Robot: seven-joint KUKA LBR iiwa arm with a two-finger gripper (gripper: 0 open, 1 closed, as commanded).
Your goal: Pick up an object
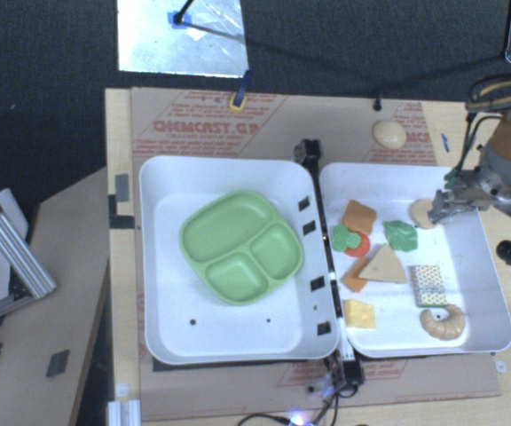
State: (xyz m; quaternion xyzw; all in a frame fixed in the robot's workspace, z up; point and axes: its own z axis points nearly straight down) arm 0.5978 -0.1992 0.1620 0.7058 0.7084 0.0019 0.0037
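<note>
Gripper (444, 204) just beside tan disc (422, 212)

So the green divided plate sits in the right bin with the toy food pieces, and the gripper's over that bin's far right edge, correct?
Not quite. The camera view shows the green divided plate alone in the left white bin; the toy food pieces and the gripper are at the right white bin.

Right bin: orange rounded toy slab (359, 215) at upper left, touching red-and-green toy piece (351, 240). Green crumpled toy leaf (401, 235) just beside. Tan wedge (382, 265) mid-bin. Yellow square cheese slice (357, 313) low left. Patterned square cracker (428, 284), beige curled pastry (443, 321) below (near front rim). Pale round disc (422, 212) at gripper.
</note>
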